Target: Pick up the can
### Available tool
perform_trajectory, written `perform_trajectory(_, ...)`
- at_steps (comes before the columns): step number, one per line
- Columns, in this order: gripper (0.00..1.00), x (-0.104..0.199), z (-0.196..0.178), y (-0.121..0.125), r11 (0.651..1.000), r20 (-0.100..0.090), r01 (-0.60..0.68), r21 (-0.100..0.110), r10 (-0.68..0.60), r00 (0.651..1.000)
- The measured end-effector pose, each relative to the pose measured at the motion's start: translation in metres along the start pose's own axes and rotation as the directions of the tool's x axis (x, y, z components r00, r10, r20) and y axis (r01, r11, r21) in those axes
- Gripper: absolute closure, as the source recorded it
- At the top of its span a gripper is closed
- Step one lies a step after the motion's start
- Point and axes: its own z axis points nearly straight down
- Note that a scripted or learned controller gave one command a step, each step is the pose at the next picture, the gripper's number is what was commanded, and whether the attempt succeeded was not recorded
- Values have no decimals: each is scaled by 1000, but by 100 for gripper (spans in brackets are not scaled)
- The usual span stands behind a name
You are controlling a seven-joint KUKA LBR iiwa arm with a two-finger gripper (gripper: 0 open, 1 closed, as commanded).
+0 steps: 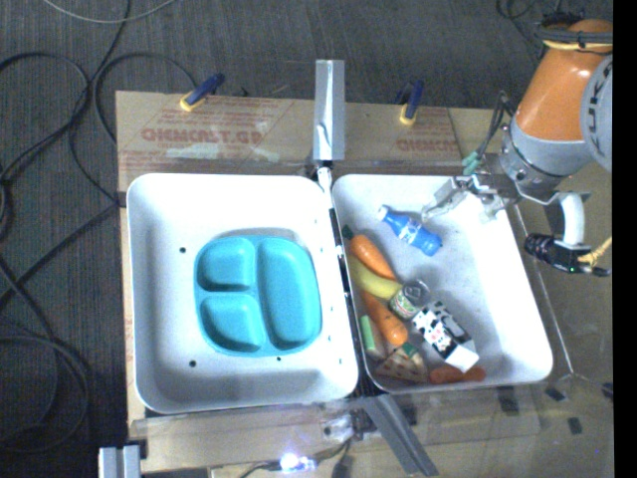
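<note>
The can (408, 299) is small and green with a silver top. It lies tilted in the middle of the right bin (518, 297), touching the banana (373, 284) and a black-and-white cow-patterned box (438, 329). My gripper (464, 200) hangs over the bin's far right corner, up and to the right of the can and well apart from it. Its fingers are spread open with nothing between them. One fingertip (439, 205) points toward a blue bottle (409, 228).
An orange carrot (370, 255), a second carrot, green and red pieces and a brown item crowd the right bin's near left side. The left bin (159, 267) holds a blue divided plate (259, 294). A metal post (328, 108) stands behind the divider.
</note>
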Motion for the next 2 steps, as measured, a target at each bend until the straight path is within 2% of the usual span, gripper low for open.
perform_trajectory(1, 0, -27, 120, -41, 988, 1, 156, -1, -156, 988)
perform_trajectory(2, 0, 13, 128, -15, 994, 6, 108, -11, -108, 994)
